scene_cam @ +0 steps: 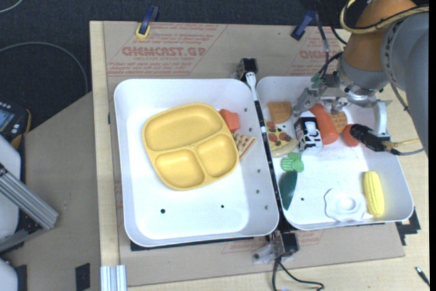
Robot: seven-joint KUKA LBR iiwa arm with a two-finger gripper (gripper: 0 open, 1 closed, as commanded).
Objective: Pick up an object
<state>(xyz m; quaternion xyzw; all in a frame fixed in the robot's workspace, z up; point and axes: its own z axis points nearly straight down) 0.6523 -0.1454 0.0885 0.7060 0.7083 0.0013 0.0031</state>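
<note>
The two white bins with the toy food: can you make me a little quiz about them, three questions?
1. True or false: the yellow three-part plastic plate lies in the left white bin.
2. Which bin holds the yellow toy corn cob? A) the left one B) the right white bin
3. Fill in: the white toy fried egg lies right beside the ____.

Key
1. True. The plate lies in the left bin, with an orange toy piece and a waffle-patterned toy slice at its right edge.
2. B. The cob lies near the right bin's right wall.
3. Corn cob, to the egg's right.
</note>
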